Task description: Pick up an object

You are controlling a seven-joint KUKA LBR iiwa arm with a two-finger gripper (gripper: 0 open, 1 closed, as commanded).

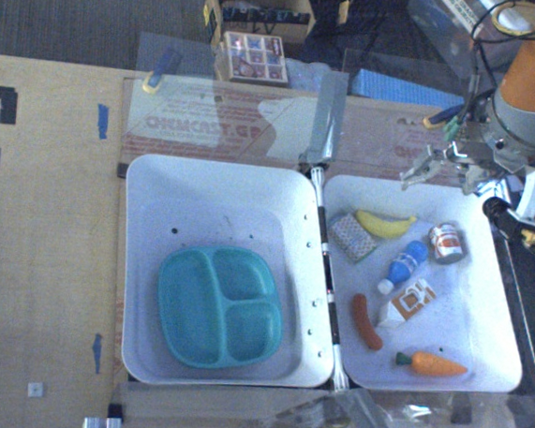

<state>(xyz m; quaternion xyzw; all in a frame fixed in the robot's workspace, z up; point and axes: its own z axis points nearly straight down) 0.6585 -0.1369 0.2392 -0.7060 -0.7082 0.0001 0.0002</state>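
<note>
right bin [503, 306], fingers [432, 168] above far rim

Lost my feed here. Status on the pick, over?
Pincer above right bin's far rim, holding nothing. Banana, can, bottle, carrot untouched in the bin. Nothing in the way.

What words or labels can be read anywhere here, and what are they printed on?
Faded red lettering on the cardboard sheet behind the bins: too washed out to read for certain.
Red and white label on the small can: too small to read.
Print on the orange and white carton: too blurred to read.
Label on the blue bottle: too small to read.
</note>
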